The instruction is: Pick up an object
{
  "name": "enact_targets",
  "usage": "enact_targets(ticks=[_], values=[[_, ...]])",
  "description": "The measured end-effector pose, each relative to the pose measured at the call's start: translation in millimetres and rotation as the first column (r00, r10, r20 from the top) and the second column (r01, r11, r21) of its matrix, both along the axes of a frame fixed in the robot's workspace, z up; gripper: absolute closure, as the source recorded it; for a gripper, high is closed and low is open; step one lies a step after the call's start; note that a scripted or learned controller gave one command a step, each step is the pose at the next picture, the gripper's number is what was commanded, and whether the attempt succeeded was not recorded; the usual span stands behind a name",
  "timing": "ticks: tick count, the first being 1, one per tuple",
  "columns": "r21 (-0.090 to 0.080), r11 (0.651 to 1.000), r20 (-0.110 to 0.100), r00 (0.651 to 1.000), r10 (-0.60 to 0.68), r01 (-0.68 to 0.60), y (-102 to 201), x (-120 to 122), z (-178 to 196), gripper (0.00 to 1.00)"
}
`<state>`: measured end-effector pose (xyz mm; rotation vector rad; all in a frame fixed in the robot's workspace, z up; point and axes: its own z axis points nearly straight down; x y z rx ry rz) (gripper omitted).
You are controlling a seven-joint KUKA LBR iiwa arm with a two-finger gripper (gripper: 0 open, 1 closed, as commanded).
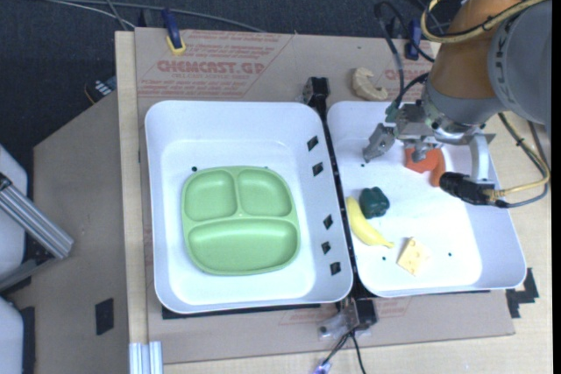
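Gripper [399,140] low, up-right of banana [366,225], just beside orange piece [427,160]. Cannot tell its grip. Nothing visibly lifted; the pick is not yet done.

My arm [526,57] reaches into the camera view from the upper right, its grey link broad and rounded at the edge of the frame. Just left of that grey part sits my orange band [469,44], a bulging shell that faces the camera and narrows downward toward my wrist [447,109]. The wrist is grey and points down and to the left, so the whole arm slants from the upper right toward the middle of the right half of the view. My gripper [405,136] hangs below the wrist, low and pitched toward the lower left. From this angle I cannot tell how wide it stands.
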<state>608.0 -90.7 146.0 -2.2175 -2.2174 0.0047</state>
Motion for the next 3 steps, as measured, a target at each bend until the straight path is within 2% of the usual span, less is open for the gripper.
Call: enact_targets(ticks=[1,3], values=[[-0.001,1.000,0.006,1.000,0.000,0.000,0,1,14,1.00],[-0.003,1.000,0.012,1.000,0.001,-0.001,-9,7,105,1.00]])
